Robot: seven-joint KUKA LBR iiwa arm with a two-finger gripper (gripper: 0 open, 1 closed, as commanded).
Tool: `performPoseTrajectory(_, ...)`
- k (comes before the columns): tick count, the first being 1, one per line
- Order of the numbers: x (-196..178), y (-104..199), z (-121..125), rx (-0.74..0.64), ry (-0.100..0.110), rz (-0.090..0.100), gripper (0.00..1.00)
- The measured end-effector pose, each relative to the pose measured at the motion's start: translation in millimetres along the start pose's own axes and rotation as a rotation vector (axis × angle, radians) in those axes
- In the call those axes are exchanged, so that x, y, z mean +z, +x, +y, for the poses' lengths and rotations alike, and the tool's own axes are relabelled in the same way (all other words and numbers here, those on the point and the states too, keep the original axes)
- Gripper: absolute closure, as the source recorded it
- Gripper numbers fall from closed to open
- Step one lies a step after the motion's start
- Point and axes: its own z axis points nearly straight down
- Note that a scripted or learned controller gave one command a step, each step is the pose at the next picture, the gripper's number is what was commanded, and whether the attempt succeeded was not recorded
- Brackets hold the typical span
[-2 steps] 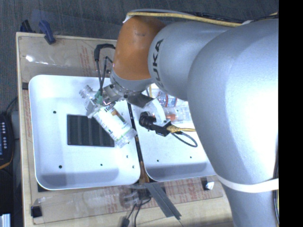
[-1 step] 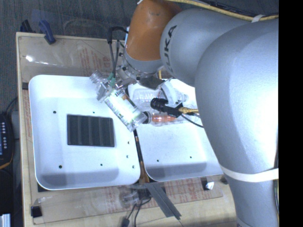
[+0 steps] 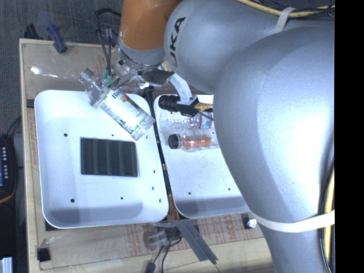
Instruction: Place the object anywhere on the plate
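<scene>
A dark grey ribbed rectangular plate (image 3: 109, 156) lies flat in the middle of the left white bin (image 3: 57, 209). Above that bin's far right corner my gripper (image 3: 102, 90) is shut on one end of a clear plastic bottle with a white label (image 3: 126, 116). The bottle slants down and to the right from the fingers, above the bin floor and just beyond the plate's far right corner. It does not touch the plate.
The right white bin (image 3: 199, 203) holds a clear bottle with orange contents and a dark cap (image 3: 190, 141) and another clear plastic item (image 3: 186, 121) behind it. The big grey arm covers most of the right side. A blue clamp (image 3: 57, 38) sits at the bench's far left.
</scene>
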Motion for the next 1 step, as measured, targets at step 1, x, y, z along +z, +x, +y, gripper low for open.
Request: performPoseTrajectory(1,-64.2,30.1,-21.1,0.048,0.0,0.0,1.0)
